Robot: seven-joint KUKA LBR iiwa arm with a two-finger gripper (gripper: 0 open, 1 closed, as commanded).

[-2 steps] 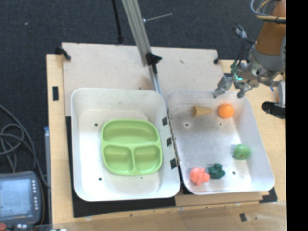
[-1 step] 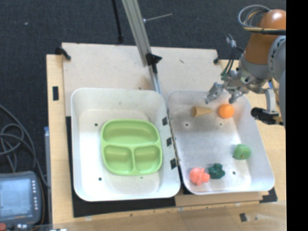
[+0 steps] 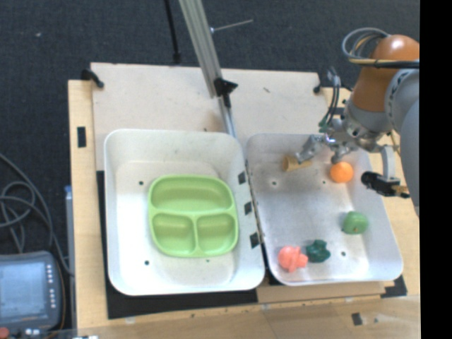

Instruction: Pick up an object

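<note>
The right bin (image 3: 282,196) holds several small objects: a tan piece (image 3: 292,163) near its back, an orange ball (image 3: 342,172), a light green lump (image 3: 355,222), a dark green toy (image 3: 318,251) and a pink-orange toy (image 3: 291,258) at the front. My gripper (image 3: 316,147) hangs over the back of the right bin, its metal fingers pointing left towards the tan piece and just short of it. The orange ball lies just right of the gripper, below the wrist. Nothing shows between the fingers.
The left bin (image 3: 127,189) bears a light green divided plate (image 3: 192,215). A slanted metal pole (image 3: 205,48) rises behind the bins, with its foot between them. A monitor (image 3: 25,292) sits at the lower left, off the bench.
</note>
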